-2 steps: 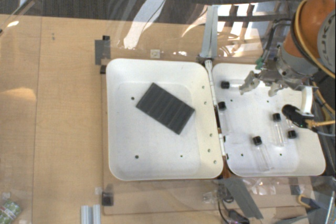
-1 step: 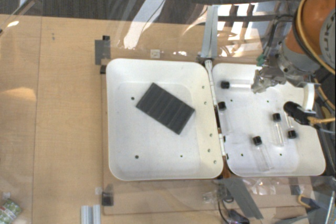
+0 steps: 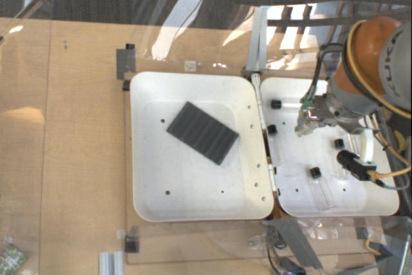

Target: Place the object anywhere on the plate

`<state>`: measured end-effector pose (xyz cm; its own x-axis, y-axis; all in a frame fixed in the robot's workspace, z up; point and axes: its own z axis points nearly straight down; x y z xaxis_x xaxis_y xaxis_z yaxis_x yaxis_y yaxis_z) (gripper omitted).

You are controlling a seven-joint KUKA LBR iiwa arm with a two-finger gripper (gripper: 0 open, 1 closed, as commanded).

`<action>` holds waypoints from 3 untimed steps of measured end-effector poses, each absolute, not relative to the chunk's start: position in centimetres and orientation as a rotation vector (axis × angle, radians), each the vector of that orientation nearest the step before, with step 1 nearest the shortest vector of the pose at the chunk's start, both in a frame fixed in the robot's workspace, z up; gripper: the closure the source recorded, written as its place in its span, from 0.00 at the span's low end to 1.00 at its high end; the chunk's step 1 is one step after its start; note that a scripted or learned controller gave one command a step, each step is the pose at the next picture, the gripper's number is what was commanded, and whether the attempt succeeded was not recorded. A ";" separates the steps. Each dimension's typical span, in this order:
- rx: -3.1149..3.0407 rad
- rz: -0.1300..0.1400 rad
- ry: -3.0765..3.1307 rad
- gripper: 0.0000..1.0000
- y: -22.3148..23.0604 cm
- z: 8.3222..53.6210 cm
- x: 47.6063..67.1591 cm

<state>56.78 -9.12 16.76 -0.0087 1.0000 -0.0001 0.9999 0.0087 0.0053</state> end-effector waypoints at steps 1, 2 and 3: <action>2.143 0.007 2.293 1.00 -4.7 18.5 51.1; 1.992 0.005 2.427 1.00 0.2 18.4 48.8; 1.992 0.005 2.426 0.00 0.2 18.4 48.8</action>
<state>48.83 0.20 18.43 -0.1946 0.9809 0.0002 0.9809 0.1946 0.0038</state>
